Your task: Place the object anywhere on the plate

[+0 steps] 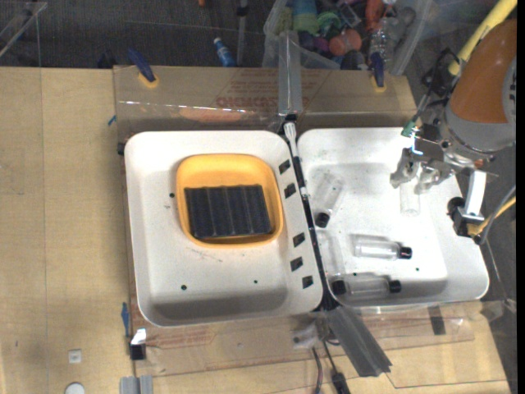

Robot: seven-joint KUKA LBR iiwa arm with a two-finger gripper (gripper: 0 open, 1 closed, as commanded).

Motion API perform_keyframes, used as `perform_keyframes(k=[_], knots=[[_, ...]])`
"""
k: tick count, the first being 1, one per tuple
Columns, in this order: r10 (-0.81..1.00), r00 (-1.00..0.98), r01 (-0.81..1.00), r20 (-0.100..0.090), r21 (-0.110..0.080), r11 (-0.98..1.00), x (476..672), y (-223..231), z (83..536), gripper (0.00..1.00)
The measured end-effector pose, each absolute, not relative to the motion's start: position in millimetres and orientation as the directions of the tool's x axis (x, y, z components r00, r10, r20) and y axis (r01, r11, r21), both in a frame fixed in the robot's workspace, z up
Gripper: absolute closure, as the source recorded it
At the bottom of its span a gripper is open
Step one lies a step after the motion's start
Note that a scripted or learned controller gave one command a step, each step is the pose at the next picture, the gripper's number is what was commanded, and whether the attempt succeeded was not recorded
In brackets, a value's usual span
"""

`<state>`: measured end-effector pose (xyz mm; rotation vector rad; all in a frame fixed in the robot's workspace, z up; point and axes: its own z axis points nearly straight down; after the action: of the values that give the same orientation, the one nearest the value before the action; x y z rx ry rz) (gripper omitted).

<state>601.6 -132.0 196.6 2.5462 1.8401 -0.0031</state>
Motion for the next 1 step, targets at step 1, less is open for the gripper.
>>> perform_keyframes(k=[1], knots=[[0.964,0.268,0.964,-0.002,0.000,-0.268,651.2,-158.0,199.8,1.00]])
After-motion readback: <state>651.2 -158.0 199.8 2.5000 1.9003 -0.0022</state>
